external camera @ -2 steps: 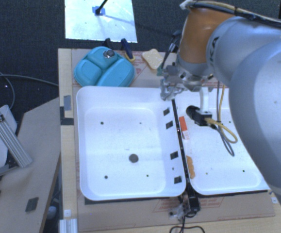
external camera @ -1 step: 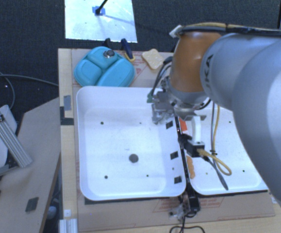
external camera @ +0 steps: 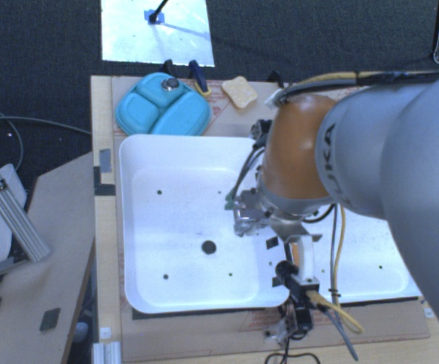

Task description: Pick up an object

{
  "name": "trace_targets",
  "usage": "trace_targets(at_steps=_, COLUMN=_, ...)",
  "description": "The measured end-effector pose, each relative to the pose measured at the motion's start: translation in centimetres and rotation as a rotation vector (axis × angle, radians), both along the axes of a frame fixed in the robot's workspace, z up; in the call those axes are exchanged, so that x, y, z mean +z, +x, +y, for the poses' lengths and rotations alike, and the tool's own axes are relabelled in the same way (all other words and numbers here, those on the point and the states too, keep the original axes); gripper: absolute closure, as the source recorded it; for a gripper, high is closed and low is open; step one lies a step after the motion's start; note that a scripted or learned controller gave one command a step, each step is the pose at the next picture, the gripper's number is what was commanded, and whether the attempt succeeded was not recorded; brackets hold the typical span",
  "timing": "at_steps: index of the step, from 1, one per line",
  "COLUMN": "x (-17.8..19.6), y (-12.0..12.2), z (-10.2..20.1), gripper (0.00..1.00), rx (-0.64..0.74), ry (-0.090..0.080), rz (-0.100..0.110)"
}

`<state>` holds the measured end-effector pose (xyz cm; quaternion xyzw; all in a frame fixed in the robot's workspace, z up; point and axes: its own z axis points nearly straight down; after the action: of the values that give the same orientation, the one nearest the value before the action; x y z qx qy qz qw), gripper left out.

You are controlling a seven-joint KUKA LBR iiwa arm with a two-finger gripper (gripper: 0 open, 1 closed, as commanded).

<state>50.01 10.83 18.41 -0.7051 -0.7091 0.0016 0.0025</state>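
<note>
Start at the near edge of the bench [external camera: 107,279], where the left bin [external camera: 139,226] sits closest to you; in it, toward the front and a little right of centre, lies a small dark round piece [external camera: 208,246], flat on the white floor and apart from the walls; it is the only loose thing you can make out in either bin, so treat it as the likely target, though much of the right bin [external camera: 374,279] is hidden under the arm [external camera: 371,150]; the gripper [external camera: 243,217] hangs over the inner edge of the left bin, just beyond and to the right of the piece, not touching it; you cannot tell from this angle whether the tool is apart or together, and nothing shows held in it; so judge this as the approach step, with the pick not yet made; the next move calls for a short shift toward the piece, then a straight descent, and a thing that low and flat leaves little to grip, so a miss is quite possible; beyond the bins, on the bench's far end, rest a blue plate [external camera: 162,108] and a yellowish sponge [external camera: 239,92] near each other; farther off a white sheet [external camera: 155,21] lies on dark carpet [external camera: 37,51], and a metal rail [external camera: 7,203] leans at your left.
</note>
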Motion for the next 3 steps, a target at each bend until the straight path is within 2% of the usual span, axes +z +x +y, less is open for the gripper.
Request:
trace_targets(at_steps=1, x=13.7, y=9.0, z=3.1, gripper=1.00, rx=0.002, ry=0.003, rz=-0.026)
trace_targets(at_steps=2, x=19.3, y=5.5, z=-6.2, gripper=1.00, rx=-0.013, ry=-0.003, rz=-0.014)
trace_targets(at_steps=3, x=7.1, y=5.1, z=-3.0, gripper=1.00, rx=-0.003, ry=-0.001, rz=0.001)
